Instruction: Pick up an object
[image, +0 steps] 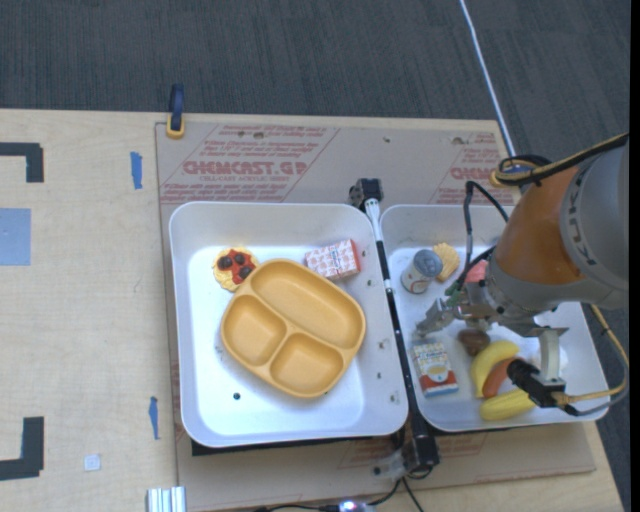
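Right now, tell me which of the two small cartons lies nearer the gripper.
The carton with the orange bottom in the right bin, just below the gripper. The pink carton lies in the left bin, above the yellow divided plate.

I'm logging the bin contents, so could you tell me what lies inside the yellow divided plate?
The yellow divided plate in the left bin shows three bare compartments with nothing in them. Whatever lies under the plate is covered.

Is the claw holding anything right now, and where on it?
Cannot tell: the claw hangs in the right bin above the small carton.
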